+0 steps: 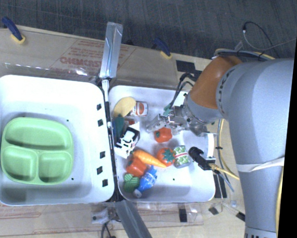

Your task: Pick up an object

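Gripper (165, 120) is hovering in the right bin (196, 191) just above a small tomato (162, 135), opening state I can't tell, w/ crowded toys risking a nudge or missed grab.

— Was any lettering legible from up there?

— On my own arm (260, 153), at its lower end, white letters read "UKA", the start cut off. Behind the bins, a clear sheet (84, 57) carried faint red print; I could not make out its words.

— Anything else?

— Nothing I could read.
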`<action>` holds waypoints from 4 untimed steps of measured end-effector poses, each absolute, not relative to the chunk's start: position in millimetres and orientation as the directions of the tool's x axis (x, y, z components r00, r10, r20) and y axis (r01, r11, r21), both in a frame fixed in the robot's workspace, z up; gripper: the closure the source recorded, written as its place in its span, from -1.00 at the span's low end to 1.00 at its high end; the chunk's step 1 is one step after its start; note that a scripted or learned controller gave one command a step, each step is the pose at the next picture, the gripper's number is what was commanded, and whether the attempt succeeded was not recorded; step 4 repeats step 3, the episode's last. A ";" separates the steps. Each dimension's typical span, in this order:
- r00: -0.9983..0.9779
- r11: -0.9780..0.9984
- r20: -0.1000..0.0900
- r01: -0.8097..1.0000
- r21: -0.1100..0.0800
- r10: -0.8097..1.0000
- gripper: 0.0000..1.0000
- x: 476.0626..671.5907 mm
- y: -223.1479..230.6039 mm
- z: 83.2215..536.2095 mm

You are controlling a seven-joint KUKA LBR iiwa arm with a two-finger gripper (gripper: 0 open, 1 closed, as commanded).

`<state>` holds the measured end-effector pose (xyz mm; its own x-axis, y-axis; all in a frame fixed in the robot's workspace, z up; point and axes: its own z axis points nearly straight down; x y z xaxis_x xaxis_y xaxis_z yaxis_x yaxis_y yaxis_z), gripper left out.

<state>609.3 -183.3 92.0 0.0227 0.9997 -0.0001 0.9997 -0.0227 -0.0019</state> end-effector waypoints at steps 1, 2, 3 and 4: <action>0.018 -0.018 0.001 1.000 -0.004 1.000 1.00 609.6 -182.0 101.5; 0.085 -0.085 0.001 0.996 0.001 0.996 1.00 617.4 -146.6 200.6; 0.079 -0.079 0.001 0.997 -0.004 0.997 1.00 617.0 -145.7 208.6; 0.079 -0.079 0.001 0.997 -0.004 0.997 1.00 617.0 -145.7 208.6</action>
